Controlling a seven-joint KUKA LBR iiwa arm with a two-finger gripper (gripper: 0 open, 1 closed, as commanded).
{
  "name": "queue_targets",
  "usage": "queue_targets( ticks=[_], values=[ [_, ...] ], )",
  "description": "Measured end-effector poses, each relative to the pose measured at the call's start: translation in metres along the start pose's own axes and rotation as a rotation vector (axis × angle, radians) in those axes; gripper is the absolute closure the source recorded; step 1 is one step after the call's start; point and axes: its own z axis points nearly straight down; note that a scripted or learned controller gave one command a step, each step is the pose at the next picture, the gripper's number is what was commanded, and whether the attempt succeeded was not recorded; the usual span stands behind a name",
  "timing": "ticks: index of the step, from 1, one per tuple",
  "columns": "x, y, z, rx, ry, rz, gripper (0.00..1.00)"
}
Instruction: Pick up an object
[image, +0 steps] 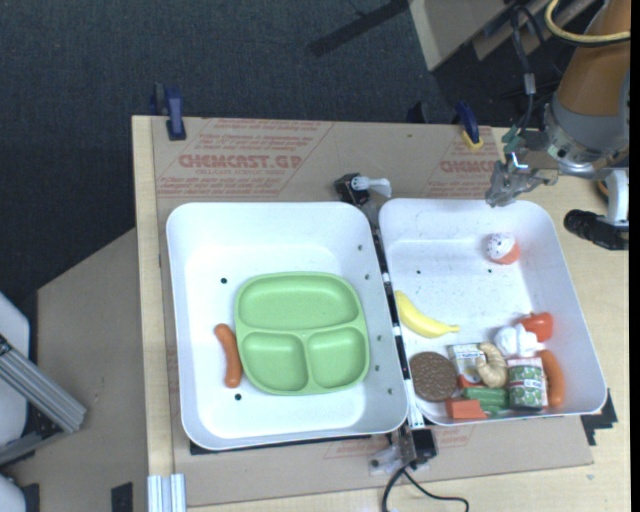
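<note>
Fingers of the gripper (507, 193): hung at the right bin's (570, 300) far rim; spread or closed could not be told. Nearest candidate: small white-and-orange ball (499, 247), just below them on the bin floor. Banana (424, 319): farther, lying diagonally.

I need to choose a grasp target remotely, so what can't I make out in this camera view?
- Gripper: small and blurred over the right bin's far edge; open or shut is unclear.
- Pile of small items in the right bin's near corner: they overlap, so separate shapes and edges are hard to tell.
- Arm: cut off by the top-right corner.
</note>
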Motion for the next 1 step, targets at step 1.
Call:
queue_targets(
  ticks=[1],
  values=[
    [0.0464, -0.0118, 0.0051, 0.011, 0.003, 0.001, 1.0]
  ],
)
